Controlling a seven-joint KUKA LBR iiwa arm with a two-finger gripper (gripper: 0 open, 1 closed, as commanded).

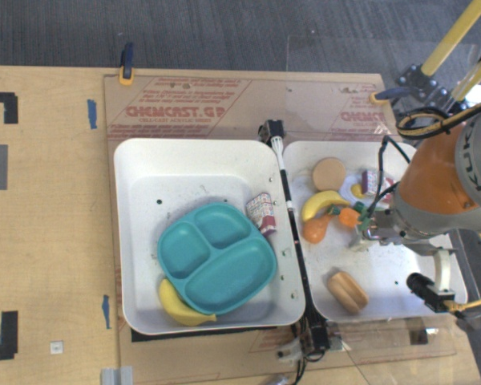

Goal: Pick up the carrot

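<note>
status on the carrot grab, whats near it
Gripper low in right bin, beside carrot. Carrot lies loose on bin floor. Banana touching carrot on its left; orange pear-shaped fruit close below.

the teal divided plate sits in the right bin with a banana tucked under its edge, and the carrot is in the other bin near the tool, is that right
Not quite. The camera view shows the teal divided plate in the left bin, not the right one. The rest holds: a banana pokes out from under the plate's edge, and the carrot lies in the other bin, near the tool.
</note>
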